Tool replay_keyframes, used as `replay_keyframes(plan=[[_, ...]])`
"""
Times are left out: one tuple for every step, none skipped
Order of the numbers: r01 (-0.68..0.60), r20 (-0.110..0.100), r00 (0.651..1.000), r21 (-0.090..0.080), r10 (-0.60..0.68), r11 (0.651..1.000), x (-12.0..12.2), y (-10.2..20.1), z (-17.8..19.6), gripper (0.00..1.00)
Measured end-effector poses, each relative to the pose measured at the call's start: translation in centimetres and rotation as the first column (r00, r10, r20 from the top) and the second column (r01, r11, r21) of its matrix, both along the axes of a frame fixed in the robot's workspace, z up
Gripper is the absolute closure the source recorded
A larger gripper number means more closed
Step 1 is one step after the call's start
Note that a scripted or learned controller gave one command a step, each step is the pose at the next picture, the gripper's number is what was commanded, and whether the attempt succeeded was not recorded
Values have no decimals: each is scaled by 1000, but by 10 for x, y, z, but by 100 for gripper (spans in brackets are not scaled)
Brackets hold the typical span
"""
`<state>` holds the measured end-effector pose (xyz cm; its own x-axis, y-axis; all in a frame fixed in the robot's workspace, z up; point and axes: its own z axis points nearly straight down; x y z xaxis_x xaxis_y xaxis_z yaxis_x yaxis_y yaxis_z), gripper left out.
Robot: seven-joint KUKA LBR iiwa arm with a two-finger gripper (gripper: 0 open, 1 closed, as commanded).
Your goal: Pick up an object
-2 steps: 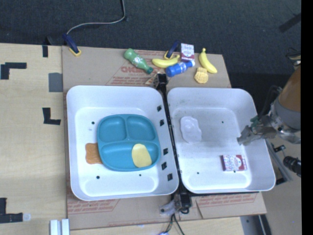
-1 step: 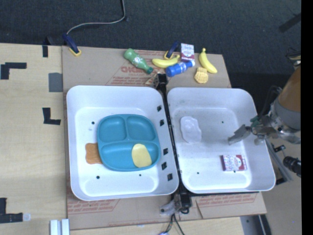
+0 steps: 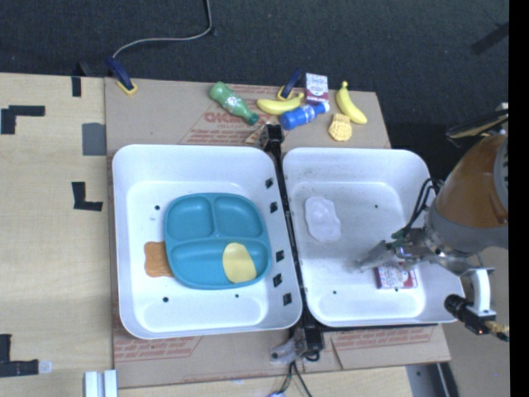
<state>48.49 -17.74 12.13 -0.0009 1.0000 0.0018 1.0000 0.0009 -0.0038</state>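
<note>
A bench seen from above at a slant carries two shallow white bins side by side. In the right bin (image 3: 355,168) the grey arm (image 3: 475,205) with its orange band reaches in from the right, and its gripper (image 3: 382,255) lies low over the bin floor near the front wall. The gripper's metal parts point left, toward the middle of the bin; they blur together, so whether the fingers are apart or together cannot be told. Just beside and under the gripper lies a small card (image 3: 394,279), flat on the floor, red and white. Its long axis seems to run left to right, though the gripper covers its upper edge and its print is too small to read. Further back in the same bin sits a pale clear lump (image 3: 321,218), hard to make out against the white. The left bin (image 3: 132,172) holds a blue tray (image 3: 198,230) with three compartments; a yellow oval (image 3: 239,263) lies in its front right compartment, and an orange piece (image 3: 155,260) peeks out from under the tray's left edge. Behind the bins, on brown cardboard (image 3: 165,114), lie a green bottle (image 3: 232,102), two bananas (image 3: 279,104), a blue bottle (image 3: 297,117) and a small carton (image 3: 316,86), close together.
</note>
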Motion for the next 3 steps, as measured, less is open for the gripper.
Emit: replay_keyframes(plan=[[2, 16, 1000, -9, -1, 1000, 2, 41, -31, 0], [2, 16, 1000, -8, -2, 1000, 3, 41, -22, 100], [2, 5, 1000, -5, -2, 1000, -1, -41, 70, 100]])
